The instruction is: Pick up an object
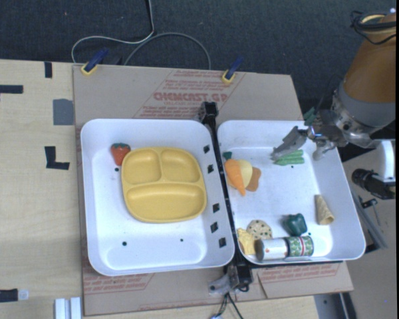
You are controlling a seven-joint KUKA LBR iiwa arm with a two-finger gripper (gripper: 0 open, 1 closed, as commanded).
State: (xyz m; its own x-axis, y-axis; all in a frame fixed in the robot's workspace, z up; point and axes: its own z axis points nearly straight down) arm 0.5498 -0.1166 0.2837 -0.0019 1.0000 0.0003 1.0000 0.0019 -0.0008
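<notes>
Bench – two white bins (93, 178); one yellow tray (163, 184), one strawberry (120, 153). Gripper (299, 141) fingers spread, holding nothing.

My hand (300, 141) hangs over the far side of the right bin (332, 178), fingers spread, just above a green bean (289, 157). That bin also has an orange slice (241, 175), a cookie (259, 229), a can (286, 248) and a cone (324, 209). In the left bin (96, 198) lie a yellow plate (163, 183) and a strawberry (120, 153).
</notes>
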